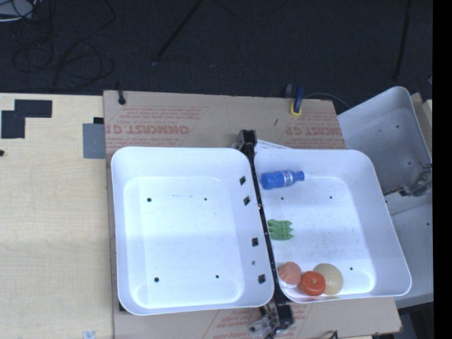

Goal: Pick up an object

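Two white bins sit side by side on a cardboard sheet [212, 122] in the middle of the frame. The left bin [127, 224] has bare white floor with a few small dark dots. The right bin [378, 217] holds every loose thing. A blue bottle [282, 179] lies on its side at the bin's upper left, close to the black divider [258, 210] between the bins, cap end pointing right. Lower down, just right of the divider, lies a small green piece [280, 229] (ridged, shape hard to make out). At the bin's lower left corner three round things cluster, touching: a pink one [289, 272], a red one [312, 283] and a pale tan one [329, 277]. A grey metal plate [388, 129] stands at the frame's upper right. How far the claw is open, and what it holds, cannot be told here.
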`<action>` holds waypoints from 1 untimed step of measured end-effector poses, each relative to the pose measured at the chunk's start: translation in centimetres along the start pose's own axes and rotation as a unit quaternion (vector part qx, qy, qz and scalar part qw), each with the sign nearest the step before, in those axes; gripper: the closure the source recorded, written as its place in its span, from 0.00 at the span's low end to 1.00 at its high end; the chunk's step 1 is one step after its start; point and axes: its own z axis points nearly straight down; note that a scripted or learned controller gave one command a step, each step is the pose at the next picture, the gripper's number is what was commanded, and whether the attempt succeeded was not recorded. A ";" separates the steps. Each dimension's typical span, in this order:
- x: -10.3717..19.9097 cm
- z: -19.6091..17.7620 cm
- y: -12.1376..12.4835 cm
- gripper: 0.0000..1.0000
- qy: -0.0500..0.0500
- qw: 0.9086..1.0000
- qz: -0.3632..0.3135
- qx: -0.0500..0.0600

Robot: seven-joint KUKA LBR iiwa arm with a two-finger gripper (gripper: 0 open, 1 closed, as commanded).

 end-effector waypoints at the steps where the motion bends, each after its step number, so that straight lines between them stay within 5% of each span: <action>1: 0.2 10.6 5.3 1.00 0.001 1.000 -0.003 0.003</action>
